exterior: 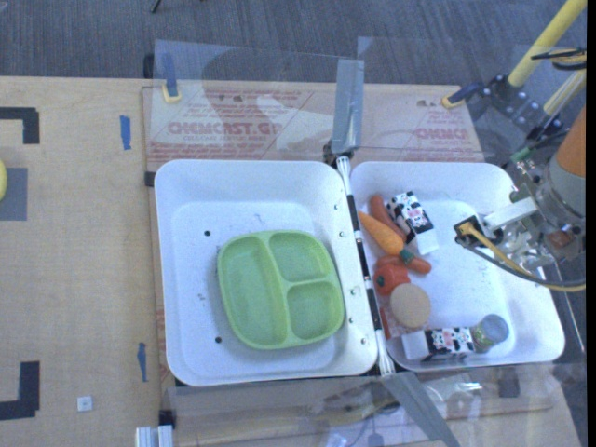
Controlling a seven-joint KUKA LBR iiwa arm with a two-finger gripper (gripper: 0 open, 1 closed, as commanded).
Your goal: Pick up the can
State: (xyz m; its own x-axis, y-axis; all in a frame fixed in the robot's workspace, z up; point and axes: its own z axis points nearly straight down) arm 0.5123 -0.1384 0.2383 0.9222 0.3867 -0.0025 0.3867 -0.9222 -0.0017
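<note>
Camera view: can (491, 330) lying in the near corner of the right bin (456, 291), just beside a cow-patterned carton (449, 341) and close to the wall. Gripper (470, 231) over mid-bin, well apart; released or clenched, impossible to tell. Likely risks: clipping the rim, snagging the carton, rolling the can.

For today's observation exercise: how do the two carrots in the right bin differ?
The upper carrot is the longer, plain orange one, lying slantwise against the bin's left wall. The lower carrot is shorter, with a green bit at its left end, and lies just below, beside the red tomato. Both are orange, lie flat in the right bin, and slant the same way.
</note>
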